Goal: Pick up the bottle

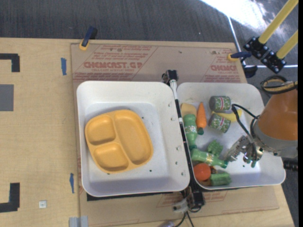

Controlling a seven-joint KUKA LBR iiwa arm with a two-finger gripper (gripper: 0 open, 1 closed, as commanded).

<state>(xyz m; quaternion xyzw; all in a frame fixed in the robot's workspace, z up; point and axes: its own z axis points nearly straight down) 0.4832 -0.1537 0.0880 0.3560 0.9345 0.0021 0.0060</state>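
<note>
End effector low in the right bin, beside the green bottle.

I see the end effector over the right bin, its metal fingers pointing left at the green bottle, which lies on its side among a red ball, a carrot and two small cans. Its tips look just clear of the bottle, though the blur leaves me unsure; I cannot tell how far it is open. The left bin holds a yellow divided plate.
</note>
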